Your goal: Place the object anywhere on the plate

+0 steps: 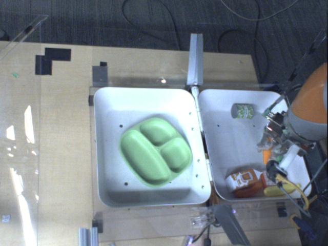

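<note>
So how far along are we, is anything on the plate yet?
Nothing looks done: the green plate in the left bin carries no object. In hand: the gripper sits low over the right bin, near the carton; its grip can't be judged. The small can lies apart. Picking, carrying over and placing all remain.

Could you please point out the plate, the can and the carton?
plate (148, 160): camera view, its long compartment.
can (243, 111): camera view, middle of its side.
carton (245, 179): camera view, its printed face.
</note>
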Motion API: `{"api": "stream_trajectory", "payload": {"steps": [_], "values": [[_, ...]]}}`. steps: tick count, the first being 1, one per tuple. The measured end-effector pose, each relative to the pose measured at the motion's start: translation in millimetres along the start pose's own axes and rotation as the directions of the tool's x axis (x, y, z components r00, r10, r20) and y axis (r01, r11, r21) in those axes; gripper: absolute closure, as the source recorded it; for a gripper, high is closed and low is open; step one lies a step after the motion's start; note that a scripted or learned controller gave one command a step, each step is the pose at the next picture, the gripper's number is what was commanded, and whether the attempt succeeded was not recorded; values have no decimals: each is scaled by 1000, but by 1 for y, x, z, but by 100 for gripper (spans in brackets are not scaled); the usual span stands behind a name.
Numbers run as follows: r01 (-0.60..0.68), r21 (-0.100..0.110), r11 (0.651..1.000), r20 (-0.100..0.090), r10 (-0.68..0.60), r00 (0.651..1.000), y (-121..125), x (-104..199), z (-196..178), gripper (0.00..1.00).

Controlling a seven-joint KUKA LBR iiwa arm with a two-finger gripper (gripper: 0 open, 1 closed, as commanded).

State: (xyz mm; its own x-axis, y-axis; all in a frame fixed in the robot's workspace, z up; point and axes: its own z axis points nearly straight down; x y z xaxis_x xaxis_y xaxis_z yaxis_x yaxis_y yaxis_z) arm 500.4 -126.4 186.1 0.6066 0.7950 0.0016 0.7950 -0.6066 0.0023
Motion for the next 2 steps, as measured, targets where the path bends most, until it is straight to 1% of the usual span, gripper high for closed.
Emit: {"api": "stream_trajectory", "payload": {"steps": [1,2], "values": [[1,1,1000,-1,-1,1000,-36,74,1,100],[74,2,997,0,-74,997,-50,157,-31,100]]}}
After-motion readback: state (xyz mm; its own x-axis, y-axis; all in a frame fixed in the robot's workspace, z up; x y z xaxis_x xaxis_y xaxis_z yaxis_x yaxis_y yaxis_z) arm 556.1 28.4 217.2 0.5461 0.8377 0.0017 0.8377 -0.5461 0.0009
